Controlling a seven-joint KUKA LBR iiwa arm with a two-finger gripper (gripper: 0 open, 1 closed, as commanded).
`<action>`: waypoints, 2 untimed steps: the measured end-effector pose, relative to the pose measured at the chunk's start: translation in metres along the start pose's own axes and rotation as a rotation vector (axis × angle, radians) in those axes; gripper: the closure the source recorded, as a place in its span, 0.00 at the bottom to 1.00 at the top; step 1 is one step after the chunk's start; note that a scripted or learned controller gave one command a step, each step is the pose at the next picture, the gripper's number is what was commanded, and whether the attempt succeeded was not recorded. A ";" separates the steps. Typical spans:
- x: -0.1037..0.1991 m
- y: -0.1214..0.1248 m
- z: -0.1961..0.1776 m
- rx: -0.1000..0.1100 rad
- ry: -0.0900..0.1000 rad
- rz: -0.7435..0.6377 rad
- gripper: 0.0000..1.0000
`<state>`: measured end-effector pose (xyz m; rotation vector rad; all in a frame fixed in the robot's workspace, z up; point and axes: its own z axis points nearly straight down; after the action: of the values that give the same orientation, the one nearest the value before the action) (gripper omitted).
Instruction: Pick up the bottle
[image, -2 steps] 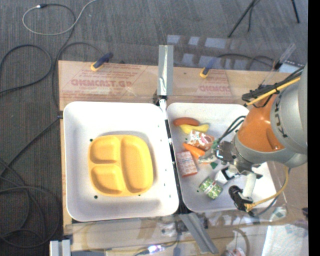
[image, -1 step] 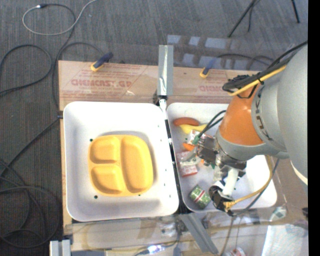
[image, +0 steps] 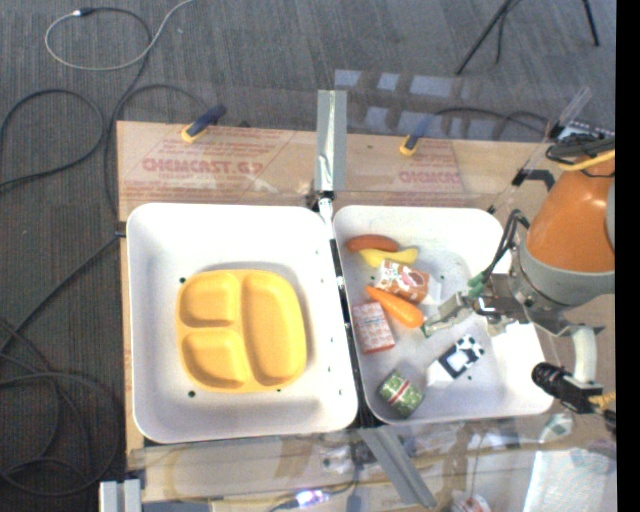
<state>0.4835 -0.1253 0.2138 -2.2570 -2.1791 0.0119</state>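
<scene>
- Two white bins sit side by side on the bench. They're shallow, smooth plastic with rounded corners, and I'd guess the low walls are there to stop stuff rolling off. The left bin (image: 150, 240) carries only one thing. The right bin (image: 470, 235) is where all the clutter is.
- Yellow tray (image: 243, 327) sits in the middle of the left bin. It's glossy moulded plastic with three compartments, lying flat.
- My arm (image: 570, 235) comes in over the right bin's right edge, with its rounded orange shell above the grey wrist.
- My claw (image: 447, 318) is out over the middle of the right bin, pointing toward the left wall. I can't tell how far open it is, and I see nothing in it.
- Orange carrot (image: 395, 307) is smooth and tapered and lies on a slant just beside the claw's tip.
- Flat pinkish packet (image: 373, 327) lies by the left wall.
- Black-and-white block (image: 460, 357) sits below the claw, toward the lower edge.
- Bottle (image: 400, 393), my best guess anyway, is the stubby green cylinder with a printed label. It's on its side near the right bin's lower edge, toward the lower-left corner and well apart from my claw. Being round and on its side, it'll probably roll if nudged.
</scene>
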 end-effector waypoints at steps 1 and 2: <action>0.001 0.000 -0.005 0.009 0.001 -0.001 1.00; 0.005 -0.001 0.015 0.003 0.002 0.349 1.00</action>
<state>0.4830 -0.1204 0.1988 -2.5991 -1.7532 0.0147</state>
